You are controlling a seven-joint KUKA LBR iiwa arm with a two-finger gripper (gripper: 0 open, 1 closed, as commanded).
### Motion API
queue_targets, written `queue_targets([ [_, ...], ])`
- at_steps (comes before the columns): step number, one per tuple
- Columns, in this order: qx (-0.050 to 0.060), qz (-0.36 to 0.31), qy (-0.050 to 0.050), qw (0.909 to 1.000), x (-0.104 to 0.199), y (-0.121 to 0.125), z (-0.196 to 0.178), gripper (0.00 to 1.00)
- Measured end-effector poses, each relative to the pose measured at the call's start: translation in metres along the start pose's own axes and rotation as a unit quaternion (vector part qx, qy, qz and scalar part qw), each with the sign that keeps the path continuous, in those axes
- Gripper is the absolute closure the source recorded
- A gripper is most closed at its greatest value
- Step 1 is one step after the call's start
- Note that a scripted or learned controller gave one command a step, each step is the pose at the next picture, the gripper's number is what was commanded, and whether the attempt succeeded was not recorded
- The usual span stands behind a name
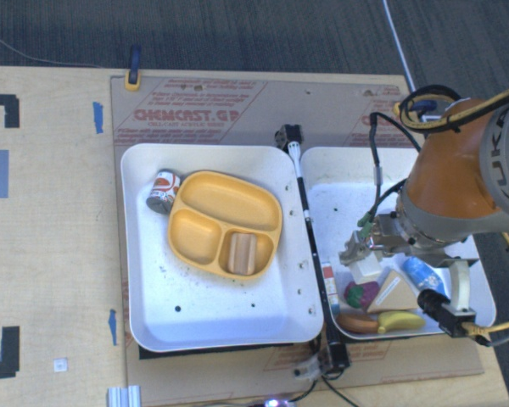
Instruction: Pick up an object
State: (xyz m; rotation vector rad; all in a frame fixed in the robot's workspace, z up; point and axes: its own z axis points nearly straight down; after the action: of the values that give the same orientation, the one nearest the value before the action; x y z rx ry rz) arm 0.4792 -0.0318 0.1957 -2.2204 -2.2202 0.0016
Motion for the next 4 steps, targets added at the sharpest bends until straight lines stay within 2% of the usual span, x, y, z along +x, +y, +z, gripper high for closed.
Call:
queue_targets([
  [1, -0.002, -0.001, 0.000, 1.0000, 0.005, 0.001, -0.005, 1.00],
  [2, -0.002, -0.001, 0.000, 1.0000, 0.049, 0.009, -0.003, 1.00],
  [3, -0.001, 0.000, 0.000, 1.0000, 0.017, 0.001, -0.003, 1.00],
  [4, -0.003, -0.001, 0.000, 1.0000, 0.046, 0.001, -0.012, 1.00],
])
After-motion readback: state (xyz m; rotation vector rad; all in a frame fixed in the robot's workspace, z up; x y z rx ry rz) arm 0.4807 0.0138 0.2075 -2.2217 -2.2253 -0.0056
